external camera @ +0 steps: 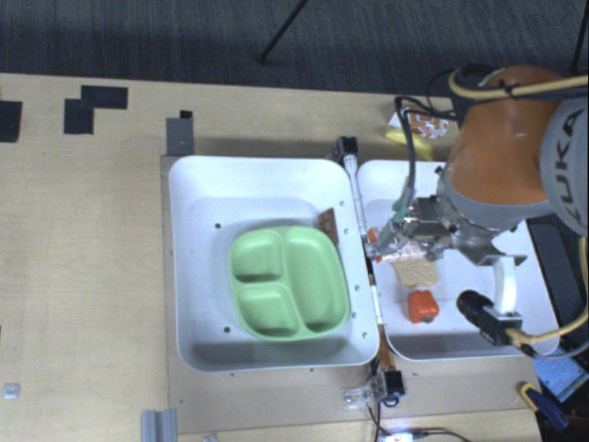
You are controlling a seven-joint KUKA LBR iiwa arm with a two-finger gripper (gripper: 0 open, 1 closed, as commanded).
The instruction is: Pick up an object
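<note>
In the camera view, the gripper (406,239) hangs low in the right bin (379,190) near its left wall. It is just beside a flat tan slice (416,272), and a red toy fruit (422,306) lies next to that; whether the gripper is apart or closed cannot be told. This placement suggests the slice is the pick target, being the nearest thing to the tool. The green divided tray (288,282) in the left bin (189,247) lies well apart.

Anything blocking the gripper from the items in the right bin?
Nothing visible does. The gripper hangs over the right bin, at the upper edge of the tan slice in the view. The red object lies just beyond that slice, uncovered.
</note>
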